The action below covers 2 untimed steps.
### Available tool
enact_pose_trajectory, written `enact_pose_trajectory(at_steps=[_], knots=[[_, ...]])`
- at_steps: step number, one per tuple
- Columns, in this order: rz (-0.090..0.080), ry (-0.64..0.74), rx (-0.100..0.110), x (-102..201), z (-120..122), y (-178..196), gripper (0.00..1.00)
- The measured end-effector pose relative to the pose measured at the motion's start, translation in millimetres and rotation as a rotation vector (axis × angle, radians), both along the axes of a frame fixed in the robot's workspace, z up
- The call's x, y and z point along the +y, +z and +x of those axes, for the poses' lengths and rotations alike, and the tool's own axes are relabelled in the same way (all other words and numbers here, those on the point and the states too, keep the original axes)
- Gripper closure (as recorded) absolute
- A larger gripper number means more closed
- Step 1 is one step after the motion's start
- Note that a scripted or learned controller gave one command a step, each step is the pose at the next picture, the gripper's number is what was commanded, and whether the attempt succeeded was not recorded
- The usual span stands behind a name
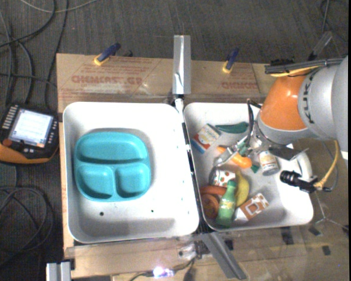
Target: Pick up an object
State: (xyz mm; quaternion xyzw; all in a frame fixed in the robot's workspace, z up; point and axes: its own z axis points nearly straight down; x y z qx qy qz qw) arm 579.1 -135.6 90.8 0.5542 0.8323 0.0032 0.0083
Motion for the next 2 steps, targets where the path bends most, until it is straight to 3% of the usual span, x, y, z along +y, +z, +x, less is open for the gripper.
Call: enact_pose_trajectory(at_steps=[1, 2], knots=[[-0.001, -0.001, -0.007, -0.8, 1.9, 11.3, 1.0], [0.002, -0.072, 0.017, 55.7, 45.0, 131.5, 1.0]])
